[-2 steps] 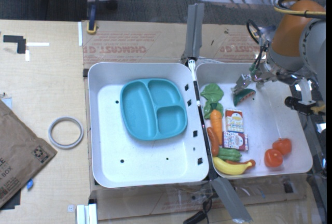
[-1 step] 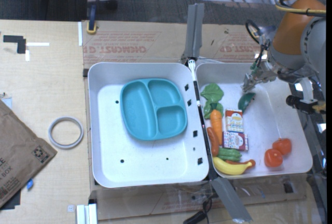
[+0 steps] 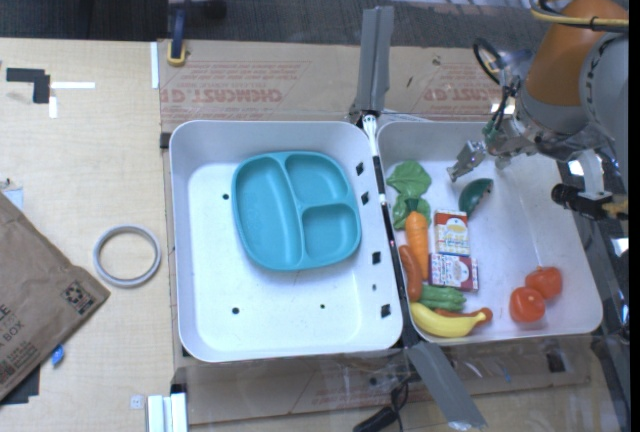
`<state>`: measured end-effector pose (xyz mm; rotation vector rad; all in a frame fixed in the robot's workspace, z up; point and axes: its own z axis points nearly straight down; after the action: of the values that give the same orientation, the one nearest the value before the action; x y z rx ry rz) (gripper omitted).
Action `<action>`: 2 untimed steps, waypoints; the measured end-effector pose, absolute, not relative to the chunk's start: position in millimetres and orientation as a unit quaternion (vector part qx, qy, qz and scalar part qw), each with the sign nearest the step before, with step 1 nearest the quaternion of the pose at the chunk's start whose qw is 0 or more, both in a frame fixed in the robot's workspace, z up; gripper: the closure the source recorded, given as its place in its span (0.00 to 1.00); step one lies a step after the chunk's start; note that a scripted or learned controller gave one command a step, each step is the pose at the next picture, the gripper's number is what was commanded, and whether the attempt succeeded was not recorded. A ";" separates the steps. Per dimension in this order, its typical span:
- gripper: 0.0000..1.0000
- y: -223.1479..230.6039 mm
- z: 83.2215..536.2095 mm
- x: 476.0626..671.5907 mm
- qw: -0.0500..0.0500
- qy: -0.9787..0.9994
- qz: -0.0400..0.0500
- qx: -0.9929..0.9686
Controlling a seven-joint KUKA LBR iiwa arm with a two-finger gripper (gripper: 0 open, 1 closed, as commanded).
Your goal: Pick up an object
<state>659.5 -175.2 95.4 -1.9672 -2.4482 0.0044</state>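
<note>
arm (image 3: pixel 565 50) reaches in from right, gripper (image 3: pixel 478 160) above right bin (image 3: pixel 590 305).

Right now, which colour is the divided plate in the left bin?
Light blue, the divided plate, in the camera view.

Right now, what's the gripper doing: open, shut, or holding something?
Gripper: over the right bin's back edge, just above the dark green toy; open or shut cannot be told, and nothing visibly between its fingers.
</note>
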 end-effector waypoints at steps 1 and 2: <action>0.00 -175.2 95.3 659.5 0.000 -0.780 0.001 -0.626; 0.00 -133.4 88.3 634.5 0.002 -0.725 0.002 -0.689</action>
<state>634.5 -133.4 88.3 -2.1610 -2.2742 0.0048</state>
